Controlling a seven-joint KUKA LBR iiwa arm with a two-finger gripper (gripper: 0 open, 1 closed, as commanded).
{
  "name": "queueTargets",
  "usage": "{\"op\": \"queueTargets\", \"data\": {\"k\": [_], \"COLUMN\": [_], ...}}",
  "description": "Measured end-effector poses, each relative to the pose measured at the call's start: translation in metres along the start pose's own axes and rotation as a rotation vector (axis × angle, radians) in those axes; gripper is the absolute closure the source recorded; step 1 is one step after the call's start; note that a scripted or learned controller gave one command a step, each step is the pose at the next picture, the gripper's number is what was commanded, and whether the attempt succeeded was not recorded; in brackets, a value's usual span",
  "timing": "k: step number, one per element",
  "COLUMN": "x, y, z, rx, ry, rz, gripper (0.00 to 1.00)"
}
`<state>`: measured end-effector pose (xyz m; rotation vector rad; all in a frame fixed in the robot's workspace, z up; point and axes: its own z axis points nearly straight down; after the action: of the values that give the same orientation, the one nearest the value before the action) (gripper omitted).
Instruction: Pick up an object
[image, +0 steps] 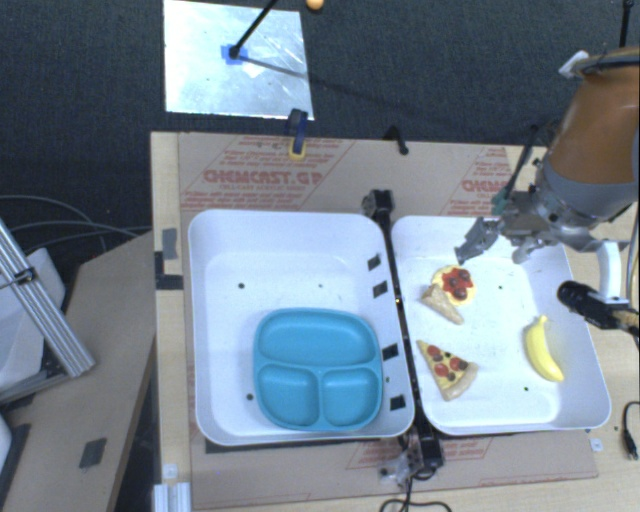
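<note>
The grey arm with its orange band reaches in from the right, and its claw (478, 243) hangs over the far part of the right shallow white bin (575, 405). Whether the claw is wide or narrow cannot be told from this slant; nothing shows between its tips.

Taking the right bin as the landmark: a toy pizza slice with red topping (449, 289) lies near the bin's middle toward its left wall, just below the claw and apart from it. A second toy pizza slice with small red dots (448, 368) lies nearer the bin's front, also close to the left wall. A yellow toy banana (543, 349) lies toward the bin's right side, well apart from both slices.

To the left of the right bin, touching it along a shared edge, sits the left shallow white bin (230, 250), which holds a light blue plastic tray with three compartments (318, 367) in its front half. Both bins rest on a brown cardboard sheet with red lettering (260, 170) on the tabletop.
</note>
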<state>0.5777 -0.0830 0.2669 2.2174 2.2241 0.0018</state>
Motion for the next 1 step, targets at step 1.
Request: {"op": "queueTargets", "data": {"k": [1], "x": [-0.028], "y": [-0.0024], "z": [0.1427], "rx": [0.001], "ry": [0.0], "rz": [0.003], "gripper": [0.0]}}
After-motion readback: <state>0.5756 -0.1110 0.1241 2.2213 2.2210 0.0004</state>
